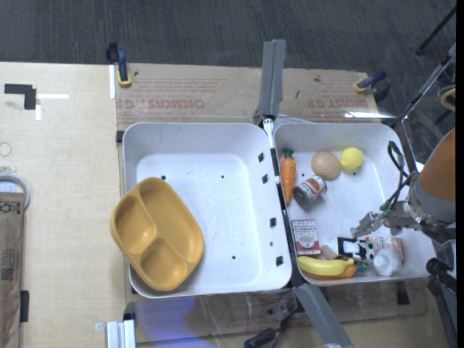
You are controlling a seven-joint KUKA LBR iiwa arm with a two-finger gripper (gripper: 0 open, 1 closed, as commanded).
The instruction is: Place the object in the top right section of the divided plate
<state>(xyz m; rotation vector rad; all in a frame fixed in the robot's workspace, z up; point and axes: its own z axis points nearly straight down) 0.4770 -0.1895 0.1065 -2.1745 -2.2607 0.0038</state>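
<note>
1. Took the small black-and-white toy (357,249) as the likely target; found it at 5 o'clock in the right bin (341,125), beside the banana (326,266).
2. Judged it light and stiff, best pinched across its narrow middle.
3. Saw the gripper (371,223) just above it; could not tell whether open or closed.
4. Noted the divided plate (156,234) at 7 o'clock in the left bin (217,133).

Two bins (138,194), one plate (156,234), one carrot (288,176).

At the frame's lower left we see a mustard-yellow divided plastic plate (156,234) in a white shallow bin (217,140). In the right white bin (330,130) we see an orange carrot with a green top (288,176), a bright yellow lemon (351,158), a tan egg-shaped object (326,165), a yellow banana (326,267) and a red-and-white small carton (306,236).
</note>
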